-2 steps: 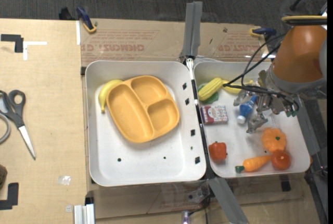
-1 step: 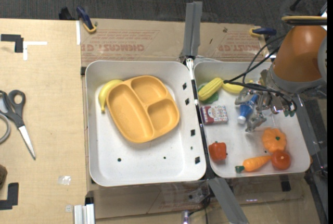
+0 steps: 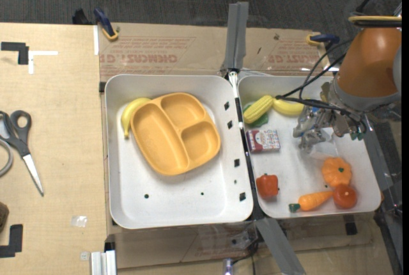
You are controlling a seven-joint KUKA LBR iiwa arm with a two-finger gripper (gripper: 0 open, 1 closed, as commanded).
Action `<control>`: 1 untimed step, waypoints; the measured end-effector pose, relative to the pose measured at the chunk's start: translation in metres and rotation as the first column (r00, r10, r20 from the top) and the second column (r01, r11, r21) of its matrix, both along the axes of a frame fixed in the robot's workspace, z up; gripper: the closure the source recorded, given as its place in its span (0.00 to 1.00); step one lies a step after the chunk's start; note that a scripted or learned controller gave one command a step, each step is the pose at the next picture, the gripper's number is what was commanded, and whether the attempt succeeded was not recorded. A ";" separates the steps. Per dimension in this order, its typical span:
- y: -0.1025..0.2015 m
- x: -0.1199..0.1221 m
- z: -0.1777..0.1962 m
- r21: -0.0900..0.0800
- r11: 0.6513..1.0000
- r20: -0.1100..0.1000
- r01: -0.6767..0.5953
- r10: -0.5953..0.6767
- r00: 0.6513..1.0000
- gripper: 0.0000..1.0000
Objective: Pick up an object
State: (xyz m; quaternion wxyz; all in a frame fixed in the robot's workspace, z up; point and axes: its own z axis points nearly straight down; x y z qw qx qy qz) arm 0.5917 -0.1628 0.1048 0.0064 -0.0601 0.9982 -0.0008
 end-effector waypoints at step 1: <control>0.000 0.000 0.000 0.000 1.000 0.000 0.000 0.000 1.000 0.00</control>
